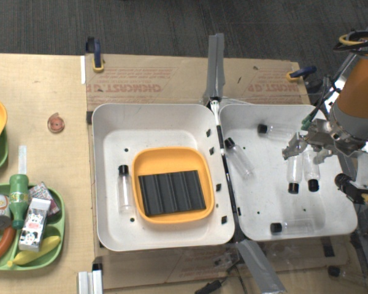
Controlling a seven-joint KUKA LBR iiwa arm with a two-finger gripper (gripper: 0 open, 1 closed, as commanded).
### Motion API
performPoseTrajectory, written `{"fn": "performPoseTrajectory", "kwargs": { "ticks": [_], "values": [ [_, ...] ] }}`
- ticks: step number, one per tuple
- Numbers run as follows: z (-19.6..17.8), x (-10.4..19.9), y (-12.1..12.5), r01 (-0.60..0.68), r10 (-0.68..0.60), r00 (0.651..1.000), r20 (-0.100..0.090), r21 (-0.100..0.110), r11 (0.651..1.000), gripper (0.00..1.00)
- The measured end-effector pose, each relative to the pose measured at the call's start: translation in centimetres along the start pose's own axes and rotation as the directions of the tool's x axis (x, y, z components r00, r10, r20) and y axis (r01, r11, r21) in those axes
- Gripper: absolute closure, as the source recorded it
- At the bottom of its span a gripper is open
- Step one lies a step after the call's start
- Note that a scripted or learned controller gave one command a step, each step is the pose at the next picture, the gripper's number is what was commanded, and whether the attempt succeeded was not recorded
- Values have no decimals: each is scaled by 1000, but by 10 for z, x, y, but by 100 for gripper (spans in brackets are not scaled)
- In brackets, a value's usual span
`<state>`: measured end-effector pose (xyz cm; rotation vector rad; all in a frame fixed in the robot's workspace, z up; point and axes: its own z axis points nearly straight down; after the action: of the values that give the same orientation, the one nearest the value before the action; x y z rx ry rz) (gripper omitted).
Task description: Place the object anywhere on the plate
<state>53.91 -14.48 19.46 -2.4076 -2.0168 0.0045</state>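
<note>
Orange plate [172, 157] and one vial [124, 188] fill left bin [104, 225]; pincer [306, 144] grip unclear

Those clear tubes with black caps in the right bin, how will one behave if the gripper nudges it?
A clear tube lying on its side looks round, so it probably rolls on the right bin's flat floor. It appears smooth, perhaps slippery, and likely light.

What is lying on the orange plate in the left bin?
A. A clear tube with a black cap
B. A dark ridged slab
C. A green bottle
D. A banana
B: a dark ridged slab covers the middle of the orange plate.
</note>
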Motion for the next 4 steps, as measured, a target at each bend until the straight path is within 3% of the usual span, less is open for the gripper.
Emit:
{"fn": "performPoseTrajectory", "kwargs": {
  "ticks": [1, 2, 3, 4],
  "values": [
    [-27, 21, 71, 214, -214, 977, 1, -1, 977, 100],
    [-19, 45, 99, 459, -459, 888, 1, -3, 888, 100],
    [30, 26, 93, 686, -686, 727, 0, -2, 727, 100],
    [-9, 25, 83, 843, -843, 537, 4, -4, 537, 100]
  ]
}}
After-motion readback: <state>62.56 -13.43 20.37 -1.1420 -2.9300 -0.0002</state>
